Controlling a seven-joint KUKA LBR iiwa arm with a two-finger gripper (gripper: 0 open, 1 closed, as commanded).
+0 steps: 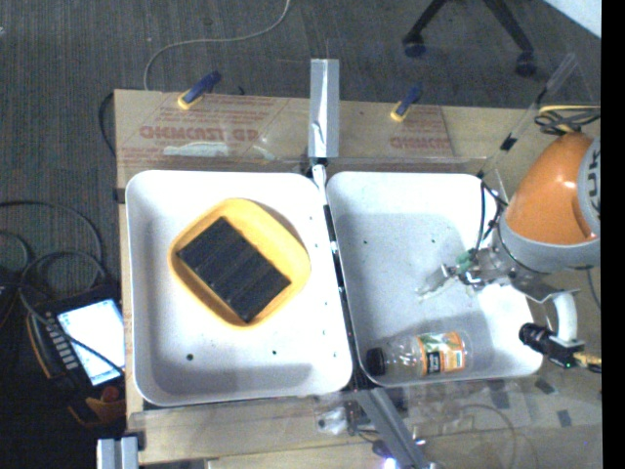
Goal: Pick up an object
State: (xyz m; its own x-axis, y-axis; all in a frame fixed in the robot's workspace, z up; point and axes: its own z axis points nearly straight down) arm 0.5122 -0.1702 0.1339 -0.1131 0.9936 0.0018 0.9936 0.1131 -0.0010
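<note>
- nothing looks picked up yet: the plastic bottle (422,353) lies on its side along the near wall of the right bin (391,213), and the yellow dish (241,260) sits in the left bin (156,360).
- the tool (451,274) hangs above the right bin's middle, apart from the bottle; i cannot tell its spread, and nothing shows in its grip.

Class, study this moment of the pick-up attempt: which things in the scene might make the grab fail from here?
1. The clear bottle lies on its side against the right bin's front wall, leaving little room there; being round, it may roll away when touched.
2. The gripper hovers over bare bin floor, apart from the bottle, so closing here would probably catch nothing.
3. The yellow dish with its dark pad sits in the left bin, a far reach across the divider.
</note>
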